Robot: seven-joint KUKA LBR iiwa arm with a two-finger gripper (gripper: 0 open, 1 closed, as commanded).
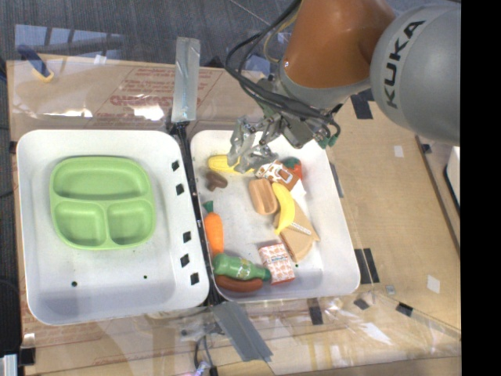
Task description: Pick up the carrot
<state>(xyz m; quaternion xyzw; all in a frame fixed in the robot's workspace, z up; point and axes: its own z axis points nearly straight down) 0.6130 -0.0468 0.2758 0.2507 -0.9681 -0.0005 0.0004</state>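
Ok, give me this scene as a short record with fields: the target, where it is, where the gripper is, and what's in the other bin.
target: carrot
carrot location: right bin, by its left wall, lying flat
neighbours: green bottle just below it
gripper: above the bin's upper part, near a yellow toy, apart from the carrot
left bin: holds a green divided tray

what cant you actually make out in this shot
- Gripper, camera view: its fingers blur together over the right bin; open or shut is unclear.
- Yellow item: partly covered by the gripper, so unidentifiable.
- Small red box: print too small to read.
- Carrot: plainly visible, lying untouched.
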